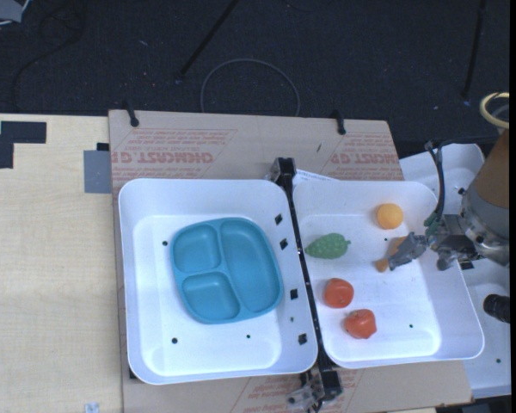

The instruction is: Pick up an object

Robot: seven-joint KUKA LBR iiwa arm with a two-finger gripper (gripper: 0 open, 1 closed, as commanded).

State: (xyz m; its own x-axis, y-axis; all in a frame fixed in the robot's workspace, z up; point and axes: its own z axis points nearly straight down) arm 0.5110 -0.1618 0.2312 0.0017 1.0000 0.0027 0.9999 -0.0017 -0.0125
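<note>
My gripper (423, 256) hangs over the right side of the right bin (451, 338), reaching in from the right, and stands open with only bin floor showing between its fingers. A small orange-brown piece (390, 256) lies just beside the left fingertip, touching or nearly touching it. An orange ball (390, 216) rests in the far part of the bin. A green leafy fruit (328, 246) lies near the bin's left wall. A red tomato (339, 292) and a red fruit (360, 323) sit toward the front.
The left bin (146, 334) bears a blue divided plate (225, 269). A black divider (297, 265) runs between the bins. The arm's body (499, 196) stands past the right bin's right rim. Cardboard (241, 149) lies behind the bins.
</note>
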